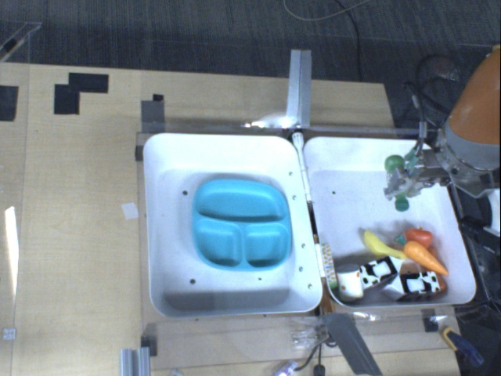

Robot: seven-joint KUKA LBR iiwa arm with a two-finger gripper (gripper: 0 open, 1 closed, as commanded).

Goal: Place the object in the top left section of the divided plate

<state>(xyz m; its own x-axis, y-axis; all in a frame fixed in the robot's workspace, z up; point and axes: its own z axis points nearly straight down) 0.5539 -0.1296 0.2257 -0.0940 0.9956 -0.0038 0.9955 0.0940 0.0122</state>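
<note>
From my remote seat I see the two-finger gripper (401,182) hanging low over the shallow white right bin (344,171), toward its 2 o'clock corner. I cannot tell how the jaws stand. Two small green round pieces (394,164) sit right at the tool, and at this size I can't say whether they belong to the tool or are a toy it carries.

The likely objects lie in a heap at the bin's 5 o'clock corner:
- a yellow plastic banana (378,244)
- an orange toy carrot (425,257)
- a red tomato-like piece (419,236)
- a black-and-white cow figure (381,271)

All of them are touching or nearly so. The blue divided plastic plate (239,202) rests in the middle of the shallow white left bin (168,233), well apart from the gripper.

My worries:
- If nothing is gripped, a carry to the plate delivers nothing.
- A grab into that crowded heap could pinch two toys or nudge one against the bin wall.
- The rounded banana and carrot may squirt out of a closing grip.
- On release, a drop near the plate's low ridges toward 10 o'clock could roll the toy into a neighbouring section or onto the bin floor.
</note>
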